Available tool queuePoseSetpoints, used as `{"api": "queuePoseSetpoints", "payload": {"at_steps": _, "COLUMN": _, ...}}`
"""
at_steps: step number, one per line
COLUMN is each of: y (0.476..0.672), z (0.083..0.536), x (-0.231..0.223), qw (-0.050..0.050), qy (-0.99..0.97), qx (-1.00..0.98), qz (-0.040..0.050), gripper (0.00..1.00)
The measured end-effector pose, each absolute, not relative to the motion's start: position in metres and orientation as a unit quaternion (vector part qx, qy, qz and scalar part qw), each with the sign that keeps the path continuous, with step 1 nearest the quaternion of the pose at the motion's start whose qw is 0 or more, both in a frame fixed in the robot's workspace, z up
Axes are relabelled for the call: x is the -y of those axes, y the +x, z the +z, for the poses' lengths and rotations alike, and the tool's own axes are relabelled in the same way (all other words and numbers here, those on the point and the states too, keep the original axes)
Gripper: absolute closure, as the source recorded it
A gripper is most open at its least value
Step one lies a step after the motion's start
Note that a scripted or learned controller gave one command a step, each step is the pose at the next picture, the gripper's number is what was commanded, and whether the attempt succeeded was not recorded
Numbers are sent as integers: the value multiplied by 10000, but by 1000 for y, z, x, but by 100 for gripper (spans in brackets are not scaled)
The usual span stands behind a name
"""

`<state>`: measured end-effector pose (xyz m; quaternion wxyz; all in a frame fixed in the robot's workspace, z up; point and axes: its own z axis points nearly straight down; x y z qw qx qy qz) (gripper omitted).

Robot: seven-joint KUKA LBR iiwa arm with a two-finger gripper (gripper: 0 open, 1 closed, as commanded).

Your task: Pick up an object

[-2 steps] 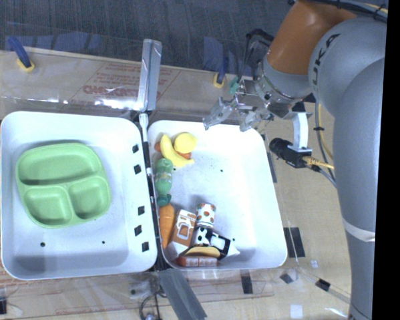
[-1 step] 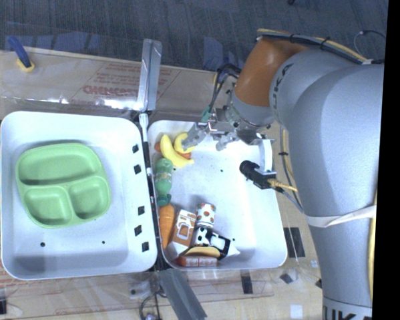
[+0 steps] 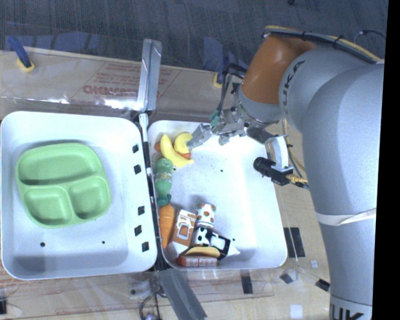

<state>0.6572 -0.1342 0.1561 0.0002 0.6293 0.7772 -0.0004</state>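
Reaching in from three o'clock, the claw (image 3: 203, 133) hangs low over the right bin (image 3: 252, 192), its tip just beside the banana (image 3: 174, 150) up at that bin's eleven o'clock corner. Whether it's spread wide or pinched narrow, I cannot tell from this angle, and nothing shows clearly between its tips. This looks like the approach step, lining up on the yellow fruit, with no lift yet. From here the move calls for a short drop and a squeeze across the banana's curve, watching the bin wall right behind it. Moving outward along the nine o'clock wall: a green item (image 3: 163, 173), then a carrot (image 3: 165, 228). Down at six o'clock sits a cluster of small cartons (image 3: 196, 233). Over in the left bin (image 3: 21, 247) lies a green divided tray (image 3: 64, 182), well apart from the action.
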Motion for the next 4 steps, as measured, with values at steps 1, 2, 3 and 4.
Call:
{"api": "queuePoseSetpoints", "payload": {"at_steps": 1, "y": 657, "z": 156, "x": 134, "qw": 2, "qy": 6293, "qx": -7771, "qz": -5, "gripper": 0}}
{"api": "queuePoseSetpoints", "payload": {"at_steps": 2, "y": 660, "z": 107, "x": 117, "qw": 36, "qy": 5650, "qx": -8251, "qz": 20, "gripper": 0}}
{"api": "queuePoseSetpoints", "payload": {"at_steps": 3, "y": 661, "z": 117, "x": 117, "qw": 39, "qy": 5637, "qx": -8260, "qz": 18, "gripper": 100}}
{"api": "queuePoseSetpoints", "payload": {"at_steps": 4, "y": 657, "z": 234, "x": 59, "qw": 4, "qy": 5818, "qx": -8133, "qz": 0, "gripper": 100}}
